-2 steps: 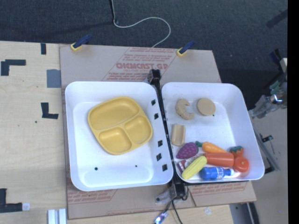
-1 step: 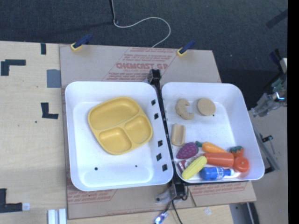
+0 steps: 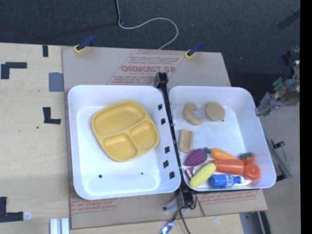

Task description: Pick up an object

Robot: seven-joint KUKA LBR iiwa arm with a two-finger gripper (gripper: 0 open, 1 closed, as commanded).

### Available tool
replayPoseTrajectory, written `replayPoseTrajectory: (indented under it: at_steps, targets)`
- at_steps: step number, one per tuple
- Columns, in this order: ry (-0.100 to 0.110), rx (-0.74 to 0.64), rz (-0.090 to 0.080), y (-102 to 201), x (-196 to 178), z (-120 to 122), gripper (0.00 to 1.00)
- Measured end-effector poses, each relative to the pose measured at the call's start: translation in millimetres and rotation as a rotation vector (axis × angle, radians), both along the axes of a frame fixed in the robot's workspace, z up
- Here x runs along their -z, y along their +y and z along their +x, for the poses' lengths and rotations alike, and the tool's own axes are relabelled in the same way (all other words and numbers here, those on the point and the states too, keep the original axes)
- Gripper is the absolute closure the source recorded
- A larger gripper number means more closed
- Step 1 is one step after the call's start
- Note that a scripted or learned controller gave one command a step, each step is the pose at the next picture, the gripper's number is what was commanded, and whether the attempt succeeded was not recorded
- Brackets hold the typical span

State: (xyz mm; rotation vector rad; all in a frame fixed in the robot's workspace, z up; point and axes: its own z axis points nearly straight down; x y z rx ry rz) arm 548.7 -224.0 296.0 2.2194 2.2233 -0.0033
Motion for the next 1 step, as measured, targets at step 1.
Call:
replayPoseTrajectory:
  at_steps: [1]
  targets:
    - [-0.003, -0.001, -0.001, 0.6, 31.4, 58.4, 1.00]
